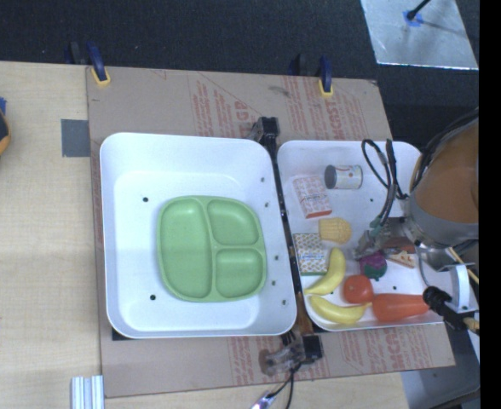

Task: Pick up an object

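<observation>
1. Camera view: the left bin (114, 228) holds a green divided plate (210, 247), lying flat near its middle.
2. The right bin (306, 156) holds a small can (342, 176), two printed packets (312, 196), a yellow corn piece (335, 229), two bananas (330, 273), a tomato (358, 289), a carrot (399, 307) and a purple piece (372, 267).
3. The arm (448, 186) leans over that bin's right side; the gripper (377, 241) sits low just above the purple piece, and I cannot tell its state.
</observation>
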`<control>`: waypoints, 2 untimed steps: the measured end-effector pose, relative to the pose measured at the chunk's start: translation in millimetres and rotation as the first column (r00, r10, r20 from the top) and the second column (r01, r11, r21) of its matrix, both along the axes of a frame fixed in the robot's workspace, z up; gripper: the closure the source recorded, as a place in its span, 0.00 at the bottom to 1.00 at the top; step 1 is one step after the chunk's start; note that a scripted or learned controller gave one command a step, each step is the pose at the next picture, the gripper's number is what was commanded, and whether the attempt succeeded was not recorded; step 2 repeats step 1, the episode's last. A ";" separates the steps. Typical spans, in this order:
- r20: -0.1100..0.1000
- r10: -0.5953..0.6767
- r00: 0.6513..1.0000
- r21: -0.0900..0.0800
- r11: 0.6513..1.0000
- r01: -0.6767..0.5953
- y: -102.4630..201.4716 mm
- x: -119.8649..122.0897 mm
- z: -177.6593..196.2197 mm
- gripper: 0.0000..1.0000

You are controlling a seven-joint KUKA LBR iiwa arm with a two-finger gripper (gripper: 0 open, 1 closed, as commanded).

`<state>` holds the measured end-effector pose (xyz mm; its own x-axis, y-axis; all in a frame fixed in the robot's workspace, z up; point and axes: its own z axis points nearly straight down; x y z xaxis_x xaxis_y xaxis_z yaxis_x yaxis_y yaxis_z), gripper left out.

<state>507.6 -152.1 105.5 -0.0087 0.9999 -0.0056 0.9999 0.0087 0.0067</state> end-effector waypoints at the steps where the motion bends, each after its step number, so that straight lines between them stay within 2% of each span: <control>1: -0.008 -0.003 1.000 0.007 1.000 0.004 71.4 33.7 86.8 1.00; 2: -0.008 -0.003 1.000 0.007 1.000 0.004 71.4 33.7 86.8 1.00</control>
